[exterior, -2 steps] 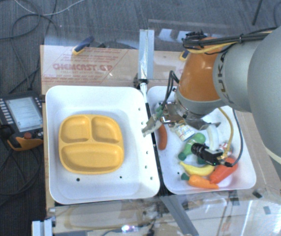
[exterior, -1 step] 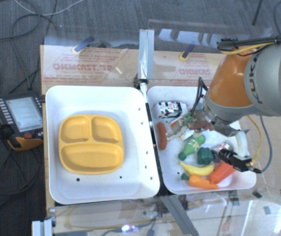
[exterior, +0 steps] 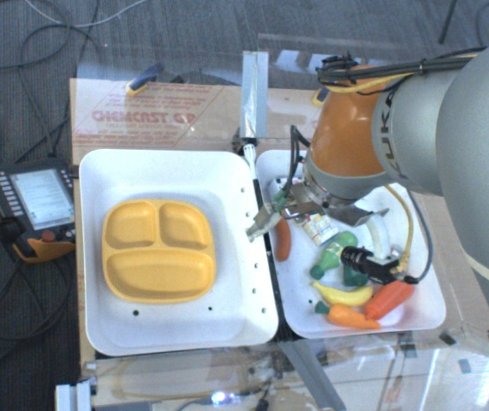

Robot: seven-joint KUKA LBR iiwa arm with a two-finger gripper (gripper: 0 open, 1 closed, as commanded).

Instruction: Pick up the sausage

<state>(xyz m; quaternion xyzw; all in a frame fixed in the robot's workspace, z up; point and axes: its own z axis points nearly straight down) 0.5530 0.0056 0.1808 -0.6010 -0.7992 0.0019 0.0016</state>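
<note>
The sausage (exterior: 283, 241) lies in the right bin (exterior: 424, 315), close to its left wall, left of the banana (exterior: 344, 294) and carrots. The gripper (exterior: 271, 216) hangs just above the sausage's upper end, fingers spread apart, holding nothing

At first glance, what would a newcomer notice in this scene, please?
The grey arm with its orange band looms over the right bin, its tool at that bin's left edge just above the sausage. A yellow divided plate sits alone in the left bin.
</note>
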